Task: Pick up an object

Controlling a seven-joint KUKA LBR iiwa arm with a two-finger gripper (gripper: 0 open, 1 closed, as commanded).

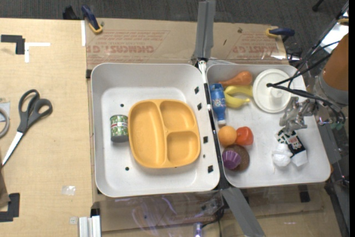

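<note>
My gripper (293,118) hangs over the right side of the right bin (260,177), reaching in from the right edge. Just below it lie a small black-and-white object (295,144) and a white lump (281,159). A white round dish (272,90) sits at the bin's back, just left of the gripper. Further left are a yellow banana (237,99), an orange carrot-like piece (238,79), a blue bottle (217,102), an orange ball (226,135), a red tomato (244,136) and a purple-brown item (235,157). Nothing shows held in the gripper.
The left bin (105,175) holds a yellow divided plate (164,133) and a small green can (118,128) beside it. Scissors (25,119) lie on the wooden bench at the left. Black cables (310,64) run across the back right of the right bin.
</note>
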